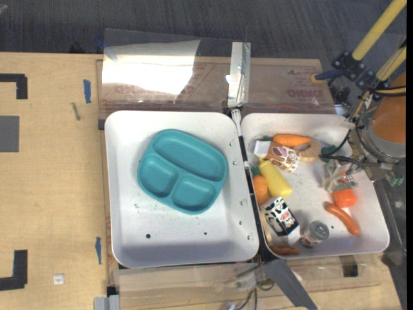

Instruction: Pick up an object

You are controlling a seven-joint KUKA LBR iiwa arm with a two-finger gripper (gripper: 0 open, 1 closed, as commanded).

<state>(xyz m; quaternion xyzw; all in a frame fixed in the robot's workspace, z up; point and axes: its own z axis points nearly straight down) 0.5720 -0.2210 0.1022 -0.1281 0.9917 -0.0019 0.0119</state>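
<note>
Right bin [381, 237], near to far — you have a small can [315, 233], a cow-print carton [281, 216], an orange sausage-shaped toy [342, 217], a yellow bottle [275, 177], and a carrot [292, 141] by the far wall.
Left bin [122, 231] — a teal divided plate [183, 170].
Hand [339, 175] — low in the right bin, over an orange piece [346, 198]; whether it is released or clenched you cannot tell, and nothing shows as held.
Step, as judged — reaching for a pick. Next you need a closing on one item, then a straight lift.
</note>
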